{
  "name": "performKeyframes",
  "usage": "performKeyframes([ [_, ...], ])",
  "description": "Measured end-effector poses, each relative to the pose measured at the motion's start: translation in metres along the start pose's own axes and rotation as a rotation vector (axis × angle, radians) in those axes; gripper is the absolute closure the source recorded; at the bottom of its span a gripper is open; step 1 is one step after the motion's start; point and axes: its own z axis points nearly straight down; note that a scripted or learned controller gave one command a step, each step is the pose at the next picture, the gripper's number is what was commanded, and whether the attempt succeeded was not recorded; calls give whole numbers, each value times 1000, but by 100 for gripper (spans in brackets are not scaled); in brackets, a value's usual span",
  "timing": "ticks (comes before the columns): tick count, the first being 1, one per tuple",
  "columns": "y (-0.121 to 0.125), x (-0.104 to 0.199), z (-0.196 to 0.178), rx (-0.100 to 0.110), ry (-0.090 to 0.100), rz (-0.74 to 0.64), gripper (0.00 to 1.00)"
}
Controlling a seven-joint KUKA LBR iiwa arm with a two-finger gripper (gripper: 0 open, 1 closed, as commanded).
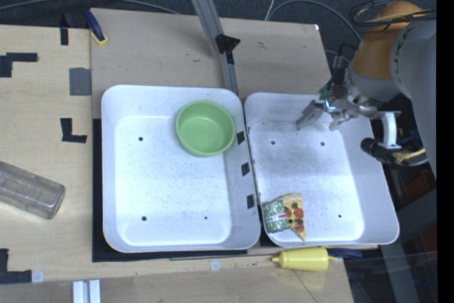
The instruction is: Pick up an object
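A green bowl [206, 128] sits in the left bin [135, 174] near its back right corner. A small printed packet [284, 215], green, red and yellow, lies at the front left of the right bin [355, 181]. My gripper [320, 116] hangs over the back of the right bin, its two fingers spread apart with nothing between them. It is well away from both the packet and the bowl.
A yellow bottle [306, 259] lies on the bench just in front of the right bin. A clear plastic cylinder [28, 190] rests far left. A grey pole [206, 7] slants across the back of the bench, ending between the bins.
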Motion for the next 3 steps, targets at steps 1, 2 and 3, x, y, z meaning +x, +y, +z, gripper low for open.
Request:
performKeyframes([
  [1,1,1,-13,-5,-1,-2,100],
  [2,-1,4,-76,-12,0,0,100],
  [3,-9,-2,-131,-11,-1,1,100],
])
